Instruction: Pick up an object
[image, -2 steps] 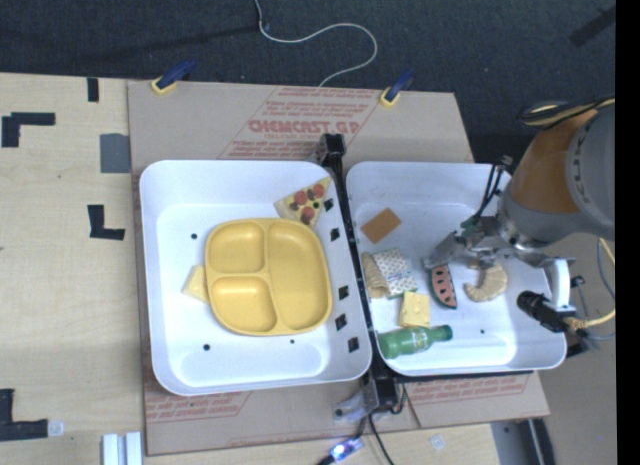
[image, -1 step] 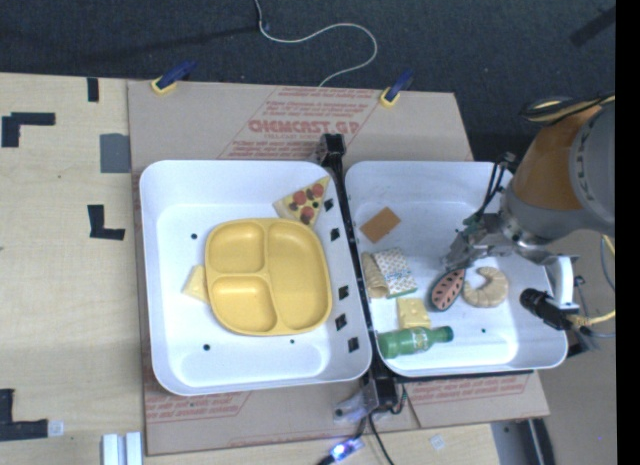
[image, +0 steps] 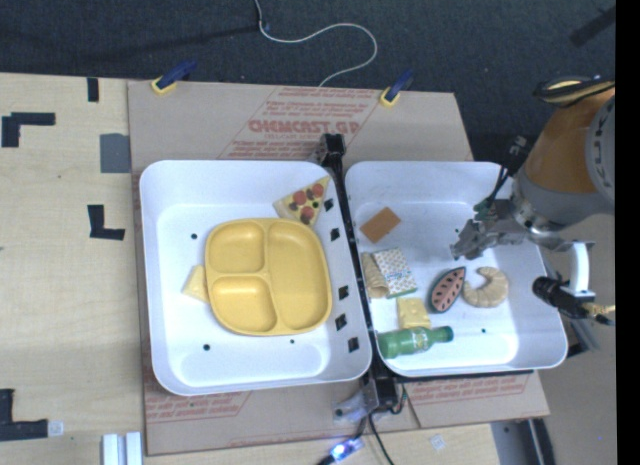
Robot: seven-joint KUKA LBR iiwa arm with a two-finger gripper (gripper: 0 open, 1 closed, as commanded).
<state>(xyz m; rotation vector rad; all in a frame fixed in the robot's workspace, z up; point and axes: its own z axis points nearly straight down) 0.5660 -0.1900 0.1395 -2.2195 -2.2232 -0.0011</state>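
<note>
The right bin [image: 440, 178] holds a brown cracker-like square [image: 380, 223], a patterned packet [image: 390, 271], a yellow block [image: 412, 310], a green bottle [image: 415, 340] lying on its side, a dark oval toy [image: 447, 289] and a tan croissant [image: 487, 287]. My gripper [image: 473, 240] hangs low over the right part of this bin, just above and a little right of the dark oval toy. I see nothing held in it.
The left bin [image: 170, 203] carries a yellow divided plate [image: 268, 275], a pizza slice toy [image: 305, 202] and a yellow wedge [image: 193, 282] under the plate's left rim. The grey arm [image: 570, 168] enters from the right. Cardboard lies beneath both bins.
</note>
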